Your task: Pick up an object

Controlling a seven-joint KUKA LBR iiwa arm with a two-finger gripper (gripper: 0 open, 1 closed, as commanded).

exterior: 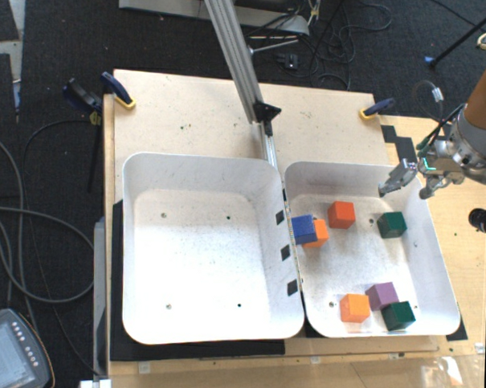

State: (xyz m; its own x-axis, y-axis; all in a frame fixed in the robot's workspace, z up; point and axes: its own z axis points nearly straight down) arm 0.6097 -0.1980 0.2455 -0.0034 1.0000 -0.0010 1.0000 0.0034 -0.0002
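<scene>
Green cube (pixel 392 225): just below-left of the gripper (pixel 413 184), nearest block
Fingers: spread apart, pinching nothing, above right bin (pixel 433 262)

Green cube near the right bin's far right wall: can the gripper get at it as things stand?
Probably yes. The green cube sits apart from the orange cube, with bare bin floor around it, and the open gripper hangs just beyond it. The right bin's wall is close, which might crowd one side.
</scene>
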